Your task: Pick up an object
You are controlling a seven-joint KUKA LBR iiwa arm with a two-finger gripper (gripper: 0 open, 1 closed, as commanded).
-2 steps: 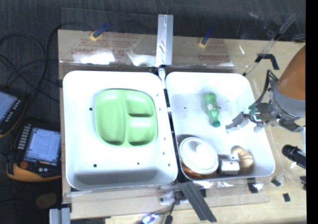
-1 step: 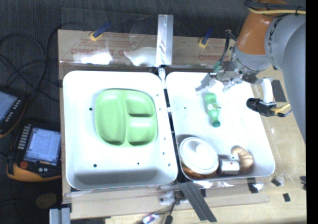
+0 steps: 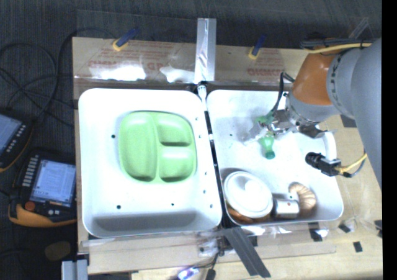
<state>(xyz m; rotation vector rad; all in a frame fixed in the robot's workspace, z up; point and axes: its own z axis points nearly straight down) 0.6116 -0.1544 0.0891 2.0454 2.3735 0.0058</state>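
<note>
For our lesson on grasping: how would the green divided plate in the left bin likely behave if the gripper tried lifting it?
The green divided plate looks like rigid moulded plastic, so probably stiff and light. It lies flat with low, rounded edges, so fingers may slip off; unlikely to roll.

lime green tray [image 3: 156, 146], white bowl [image 3: 248, 191], teal obj [image 3: 268, 147]

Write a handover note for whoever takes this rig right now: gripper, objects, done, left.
Gripper: low in the right bin, a small green object at its tip; grip unclear.
Right bin also has a white bowl and a curved brown piece near the front.
Left bin: green divided plate.
Done: arm is down at the green object.
Left: secure a grasp, lift clear.
</note>
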